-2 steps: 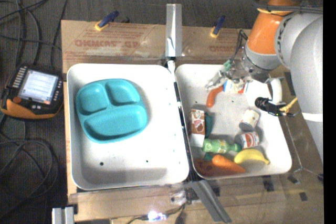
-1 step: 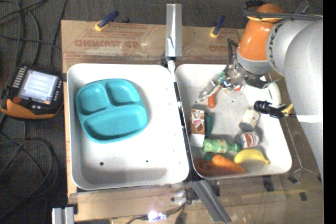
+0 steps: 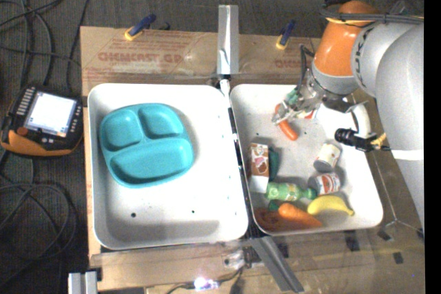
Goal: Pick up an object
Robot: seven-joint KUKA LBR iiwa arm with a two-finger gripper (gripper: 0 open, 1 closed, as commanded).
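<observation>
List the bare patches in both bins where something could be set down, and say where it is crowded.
Left bin: bare floor in front of the blue divided plate. Right bin: a bare strip along the left wall by the pincer, and a patch between the carton and the can. Crowded: the front, around the carrot and banana.

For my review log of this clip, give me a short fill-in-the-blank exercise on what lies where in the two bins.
1. The teal divided tray lies in the ____ bin of the camera view.
2. The banana lies in the right bin, beside the large ____.
3. The arm's hand is over the ____ bin.
4. The tray has ____ compartments.

Missing words: left; carrot; right; three
</observation>
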